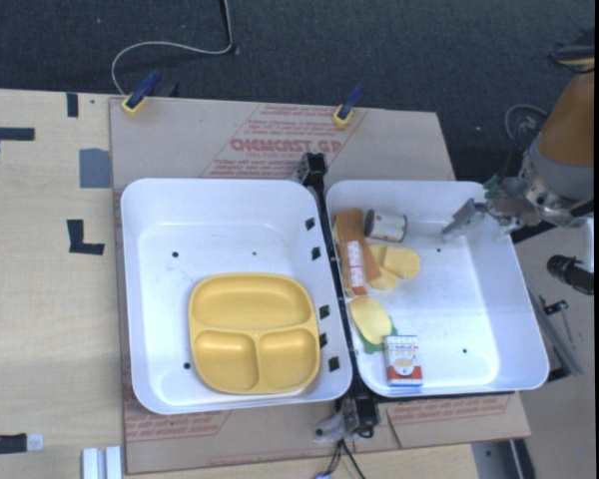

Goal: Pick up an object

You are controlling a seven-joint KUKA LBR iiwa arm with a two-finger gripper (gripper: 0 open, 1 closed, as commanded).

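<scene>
From my remote station I log a light wood bench (40, 297) carrying a brown cardboard sheet (270, 143) with red print, pinned at its far edge by two blue-and-yellow clamps (138, 95). On the sheet I see two shallow white bins side by side and touching, the left bin (150, 218) and the right bin (509, 297). Black tape marks (80, 238) lie on the bare wood to the left.
</scene>
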